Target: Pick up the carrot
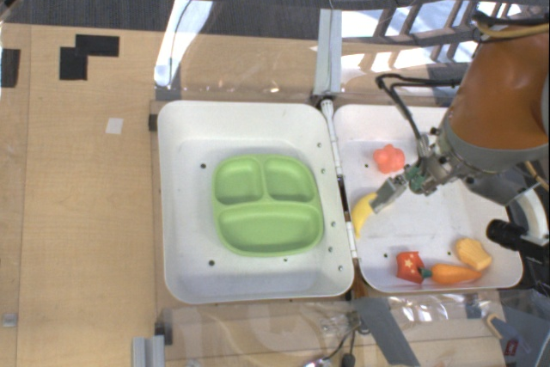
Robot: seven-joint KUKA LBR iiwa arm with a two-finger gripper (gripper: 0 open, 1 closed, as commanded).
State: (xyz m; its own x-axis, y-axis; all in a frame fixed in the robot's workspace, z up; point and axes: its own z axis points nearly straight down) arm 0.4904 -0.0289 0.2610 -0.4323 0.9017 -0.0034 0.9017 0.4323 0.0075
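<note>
The carrot point(454, 274) is orange and lies flat near the front edge of the right bin point(404, 232), pointing right, with a red pepper point(410, 266) touching its left end. My gripper point(386, 195) hangs over the middle of that bin, angled down to the left. Its tip is close to a yellow banana point(362, 214) by the bin's left wall. It is well up and to the left of the carrot. Nothing shows in its grasp.
A pale orange fruit point(388, 157) lies at the back of the right bin and a yellow corn-like piece point(473, 253) sits just above the carrot's right end. The left bin point(185, 185) holds a green divided plate point(266, 204). A ridge separates the bins.
</note>
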